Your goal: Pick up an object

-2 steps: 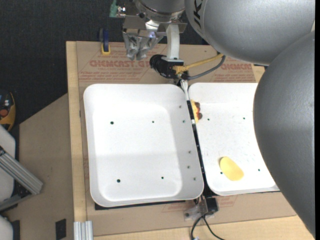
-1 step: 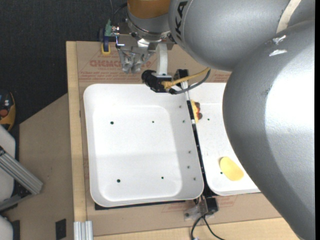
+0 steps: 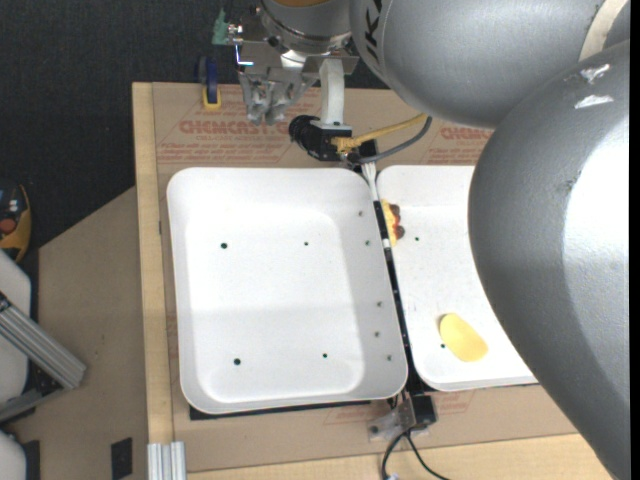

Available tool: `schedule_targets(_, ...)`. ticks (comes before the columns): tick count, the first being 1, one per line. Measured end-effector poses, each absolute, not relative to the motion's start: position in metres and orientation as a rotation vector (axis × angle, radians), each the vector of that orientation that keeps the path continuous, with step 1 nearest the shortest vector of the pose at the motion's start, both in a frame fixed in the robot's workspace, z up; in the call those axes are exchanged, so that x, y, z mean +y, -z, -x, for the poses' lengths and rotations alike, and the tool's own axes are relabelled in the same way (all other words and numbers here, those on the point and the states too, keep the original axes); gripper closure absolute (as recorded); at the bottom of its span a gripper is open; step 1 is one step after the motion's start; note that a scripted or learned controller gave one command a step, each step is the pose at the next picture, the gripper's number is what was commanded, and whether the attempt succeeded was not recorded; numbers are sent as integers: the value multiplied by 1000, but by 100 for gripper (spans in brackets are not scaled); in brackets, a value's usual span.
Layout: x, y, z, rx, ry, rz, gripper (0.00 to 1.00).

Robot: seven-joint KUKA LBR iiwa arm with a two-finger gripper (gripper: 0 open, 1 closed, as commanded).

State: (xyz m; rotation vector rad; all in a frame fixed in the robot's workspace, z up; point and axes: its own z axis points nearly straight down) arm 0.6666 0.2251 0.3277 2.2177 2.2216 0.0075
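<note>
A pale yellow oval object [image 3: 462, 336] lies near the front of the right bin [image 3: 440, 193]. A small red and orange object [image 3: 392, 222] rests against that bin's left wall, partly hidden by the rim. My gripper [image 3: 267, 103] hangs high above the far edge of the left bin [image 3: 200, 268], over the cardboard behind it. Nothing shows between its fingertips. The grey arm covers much of the right bin.
Cardboard [image 3: 150, 268] surrounds both bins. A blue and yellow clamp [image 3: 210, 83] stands at the cardboard's far left corner. Metal rails [image 3: 40, 343] lie off the bench at the left. A small black connector [image 3: 415, 413] with a cable sits at the front edge.
</note>
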Motion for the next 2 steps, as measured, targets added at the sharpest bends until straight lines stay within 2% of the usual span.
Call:
schedule_targets(1, 225, -358, -667, 2221, -8, -2217, 100)
schedule_targets(2, 224, -387, -655, 2221, -9, -2218, 100)
